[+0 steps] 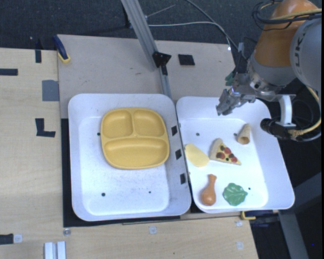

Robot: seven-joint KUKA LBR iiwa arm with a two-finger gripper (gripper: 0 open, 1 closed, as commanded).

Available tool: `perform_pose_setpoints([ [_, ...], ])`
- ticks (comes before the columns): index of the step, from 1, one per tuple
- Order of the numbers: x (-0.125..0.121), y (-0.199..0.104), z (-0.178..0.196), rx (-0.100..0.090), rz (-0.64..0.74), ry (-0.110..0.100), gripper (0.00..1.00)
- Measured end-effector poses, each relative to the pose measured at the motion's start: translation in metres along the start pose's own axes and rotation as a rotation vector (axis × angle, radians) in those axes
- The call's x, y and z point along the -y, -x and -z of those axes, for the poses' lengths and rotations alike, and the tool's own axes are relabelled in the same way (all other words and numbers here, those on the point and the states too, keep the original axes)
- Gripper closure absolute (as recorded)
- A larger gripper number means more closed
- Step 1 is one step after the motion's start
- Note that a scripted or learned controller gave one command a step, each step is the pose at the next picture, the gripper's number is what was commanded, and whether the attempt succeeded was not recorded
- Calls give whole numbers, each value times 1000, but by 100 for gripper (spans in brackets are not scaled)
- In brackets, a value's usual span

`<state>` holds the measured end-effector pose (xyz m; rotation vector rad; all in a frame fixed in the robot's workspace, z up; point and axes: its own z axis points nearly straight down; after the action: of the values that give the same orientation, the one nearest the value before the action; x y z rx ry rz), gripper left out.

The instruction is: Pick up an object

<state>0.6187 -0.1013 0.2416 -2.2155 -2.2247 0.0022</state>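
Even, bright overhead light; white bins [124,209] slightly washed, mild glare on right bin's far rim; soft short shadows under yellow plate [135,138]; far dark floor dim; slight overall softness, arm [291,31] faintly blurred.

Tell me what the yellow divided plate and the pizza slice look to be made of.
Yellow divided plate: likely moulded plastic, matte, one uniform colour with soft rounded ridges. Pizza slice: probably plastic or rubber toy food, flat painted-looking toppings; too small to say which.
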Motion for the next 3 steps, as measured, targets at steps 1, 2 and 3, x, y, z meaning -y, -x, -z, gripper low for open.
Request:
perform_pose_setpoints([
  [1, 17, -52, -2, -1, 2, 0, 100],
  [2, 15, -105, -1, -2, 3, 1, 100],
  [3, 20, -149, -14, 0, 1, -1, 100],
])
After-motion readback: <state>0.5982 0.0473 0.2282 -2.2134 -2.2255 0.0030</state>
